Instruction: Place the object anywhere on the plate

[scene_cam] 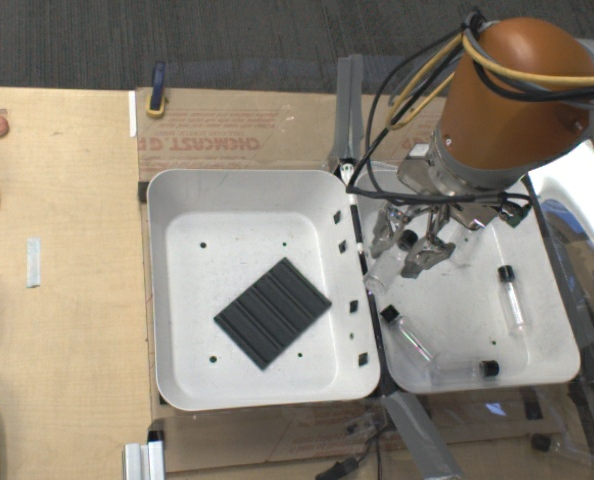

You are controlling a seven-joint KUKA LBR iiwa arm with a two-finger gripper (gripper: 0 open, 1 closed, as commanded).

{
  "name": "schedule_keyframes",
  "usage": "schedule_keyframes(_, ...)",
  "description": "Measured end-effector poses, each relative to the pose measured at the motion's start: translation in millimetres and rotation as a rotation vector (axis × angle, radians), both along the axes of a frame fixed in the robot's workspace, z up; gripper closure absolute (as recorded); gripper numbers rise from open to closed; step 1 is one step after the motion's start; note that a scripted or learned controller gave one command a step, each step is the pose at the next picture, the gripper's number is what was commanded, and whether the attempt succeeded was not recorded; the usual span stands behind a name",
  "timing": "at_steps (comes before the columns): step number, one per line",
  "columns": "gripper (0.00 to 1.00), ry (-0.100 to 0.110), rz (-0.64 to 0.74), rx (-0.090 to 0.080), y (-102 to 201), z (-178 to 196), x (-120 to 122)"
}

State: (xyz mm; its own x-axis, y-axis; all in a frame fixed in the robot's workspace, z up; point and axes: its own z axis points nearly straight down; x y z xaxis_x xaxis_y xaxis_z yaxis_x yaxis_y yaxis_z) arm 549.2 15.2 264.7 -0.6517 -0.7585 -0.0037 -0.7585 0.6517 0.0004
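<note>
Gripper [409, 251] hangs over right bin [547, 363], upper left part; finger state cannot be told. Dark ribbed plate [273, 312] lies centre of left bin [167, 268]. Two clear tubes [512, 298] [407, 335] rest in right bin.

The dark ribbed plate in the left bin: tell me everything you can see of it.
The dark ribbed plate is a flat, charcoal-grey rectangle with parallel grooves running along its length, matte like rubber or plastic. It lies flat on the floor of the left bin, turned diagonally so its corners point toward the bin's sides, a little below and right of the middle. Nothing rests on it and it touches only the bin floor. The hand is over the right bin, apart from it.
</note>
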Motion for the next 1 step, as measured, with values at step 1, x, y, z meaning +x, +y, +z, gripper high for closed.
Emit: schedule_keyframes(1,1.00,0.000,0.491,0.001,13.0,-13.8,22.2)
